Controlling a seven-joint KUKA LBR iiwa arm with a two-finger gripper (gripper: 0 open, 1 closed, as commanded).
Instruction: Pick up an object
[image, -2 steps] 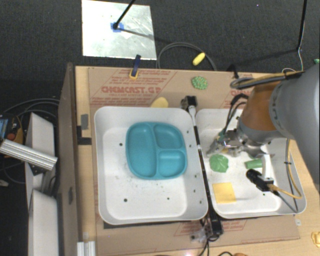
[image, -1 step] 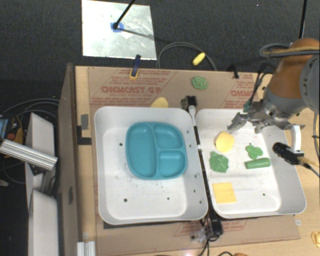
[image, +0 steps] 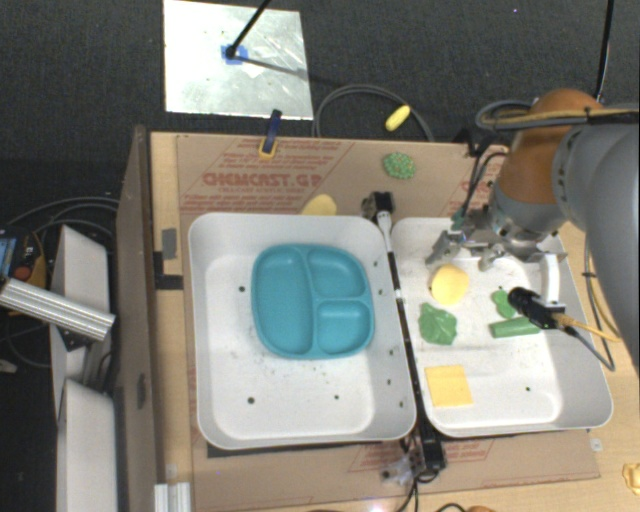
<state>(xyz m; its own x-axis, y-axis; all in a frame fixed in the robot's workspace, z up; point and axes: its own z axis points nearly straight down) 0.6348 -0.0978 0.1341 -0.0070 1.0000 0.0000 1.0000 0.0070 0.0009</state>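
Gripper (image: 466, 250) seen spread open, nothing held. Yellow round object (image: 450, 285) just below fingertips; judged light, smooth, likely to roll. Best taken across widest middle.

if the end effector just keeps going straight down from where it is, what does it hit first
Most likely the yellow round object, which lies just below the end effector in the right bin. Depth is hard to judge from this slanted view.
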